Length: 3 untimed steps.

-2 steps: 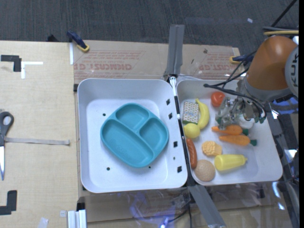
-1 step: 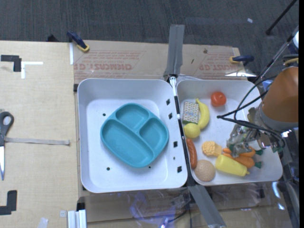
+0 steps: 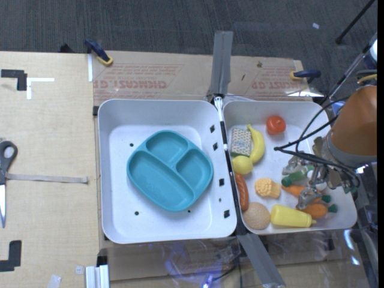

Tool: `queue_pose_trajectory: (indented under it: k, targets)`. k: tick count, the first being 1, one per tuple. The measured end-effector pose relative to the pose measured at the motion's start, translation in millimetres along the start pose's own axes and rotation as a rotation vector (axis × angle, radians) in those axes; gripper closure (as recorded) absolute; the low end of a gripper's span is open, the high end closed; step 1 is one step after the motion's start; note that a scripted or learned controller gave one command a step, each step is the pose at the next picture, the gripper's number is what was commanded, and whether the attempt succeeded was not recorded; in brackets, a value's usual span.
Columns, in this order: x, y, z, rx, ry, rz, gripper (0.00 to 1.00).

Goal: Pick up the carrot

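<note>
Nearest the camera, along the right bin's (image 3: 351, 224) front wall, lie a tan ball (image 3: 257, 216) and a yellow piece (image 3: 291, 216); the carrot (image 3: 316, 209) sits just beside them at the front right corner, orange with a green top. It looks like light, stiff, slick plastic, best gripped across its thick middle. The pincer (image 3: 311, 188) hovers directly over it; whether it is released or clenched I cannot tell. Farther back lie a banana (image 3: 258, 144) and tomato (image 3: 275, 124).

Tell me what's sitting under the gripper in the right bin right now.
Under the gripper lie orange carrot pieces with green tops, beside a yellow piece near the right bin's front wall. The gripper and cables cover parts of the carrots, so their full shapes stay hidden.
</note>
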State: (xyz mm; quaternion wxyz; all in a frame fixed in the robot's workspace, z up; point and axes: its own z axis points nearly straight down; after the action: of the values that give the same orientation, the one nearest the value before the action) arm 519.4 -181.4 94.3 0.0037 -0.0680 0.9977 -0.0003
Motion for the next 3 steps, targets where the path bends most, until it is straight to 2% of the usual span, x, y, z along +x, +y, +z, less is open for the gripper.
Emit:
queue_pose_trajectory:
  k: [1, 2, 3]
  targets:
    - [-3, 0, -10, 0.002, -0.006, -0.003, 1.0]
    - [-3, 0, -11, 0.002, -0.007, -0.003, 0.0]
    - [10, -7, -5, 0.003, -0.013, 0.407, 0.0]
